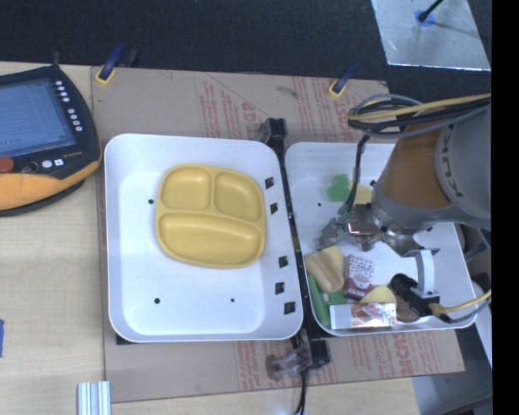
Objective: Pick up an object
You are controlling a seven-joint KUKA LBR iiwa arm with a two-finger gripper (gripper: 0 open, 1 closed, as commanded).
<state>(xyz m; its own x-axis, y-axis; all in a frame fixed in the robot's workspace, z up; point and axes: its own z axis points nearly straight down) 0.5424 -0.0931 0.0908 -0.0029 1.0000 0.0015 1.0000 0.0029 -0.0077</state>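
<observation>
the end effector hangs low in the right shallow white bin; its grip state i cannot tell. the tan bread-like piece lies near that bin's front-left corner, so aim there, clear of the neighbouring red-and-white packet.

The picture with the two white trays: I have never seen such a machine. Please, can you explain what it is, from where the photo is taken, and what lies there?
One camera fixed above a bench looks down at a slant. The big grey and orange shape at the right is a robot arm, reaching down into the right bin. Its gripper is low over a heap of small items: a tan, bread-like piece, a small red packet, something green. I cannot tell if it holds anything. The left bin holds a yellow divided plate. The screen device at the far left looks like the robot's hand controller.
</observation>
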